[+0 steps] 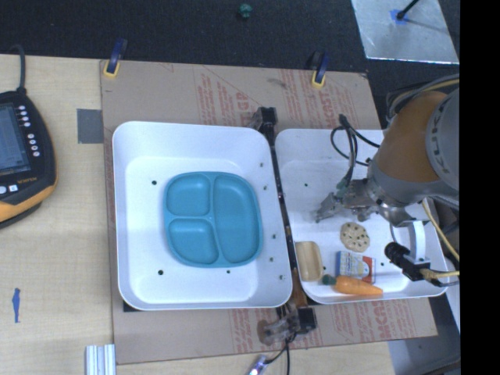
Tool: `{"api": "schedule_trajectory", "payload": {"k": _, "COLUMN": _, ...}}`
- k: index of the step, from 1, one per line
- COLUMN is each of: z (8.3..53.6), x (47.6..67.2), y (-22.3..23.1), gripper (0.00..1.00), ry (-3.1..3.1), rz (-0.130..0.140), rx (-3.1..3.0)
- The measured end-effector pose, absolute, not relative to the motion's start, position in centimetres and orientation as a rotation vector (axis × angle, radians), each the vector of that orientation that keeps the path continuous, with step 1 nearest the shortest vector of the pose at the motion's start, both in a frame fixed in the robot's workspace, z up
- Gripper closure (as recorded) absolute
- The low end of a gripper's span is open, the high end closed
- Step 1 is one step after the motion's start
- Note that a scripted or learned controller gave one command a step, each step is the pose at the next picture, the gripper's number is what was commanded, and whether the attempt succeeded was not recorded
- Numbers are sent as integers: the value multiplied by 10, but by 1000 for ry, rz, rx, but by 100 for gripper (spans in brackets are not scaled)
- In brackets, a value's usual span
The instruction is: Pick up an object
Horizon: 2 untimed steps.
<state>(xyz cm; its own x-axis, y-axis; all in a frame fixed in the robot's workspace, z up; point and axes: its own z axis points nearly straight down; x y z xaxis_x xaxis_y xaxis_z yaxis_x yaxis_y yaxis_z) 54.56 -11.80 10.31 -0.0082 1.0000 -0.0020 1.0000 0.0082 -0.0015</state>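
The arm (418,143) reaches in from the right over the right bin (312,155). Its end effector (334,207) sits low above the bin floor; whether it is apart or together cannot be told, and nothing is seen between its tips. Just beside it lies a cookie (355,237). Near the bin's front edge lie a bread slice (308,260), a small carton (355,265) and a carrot (358,287). The left bin (133,209) holds a blue divided plate (212,218). A pendant (22,158) rests on the surface (55,303).
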Motion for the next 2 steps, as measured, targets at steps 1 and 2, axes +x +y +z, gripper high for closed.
{"api": "schedule_trajectory", "payload": {"k": 1, "z": 92, "x": 615, "y": -142, "gripper": 0, "ry": 2227, "rz": -2, "rx": 2218}}
{"api": "schedule_trajectory", "payload": {"k": 2, "z": 92, "x": 656, "y": -192, "gripper": 0, "ry": 2226, "rz": -2, "rx": 2219}}
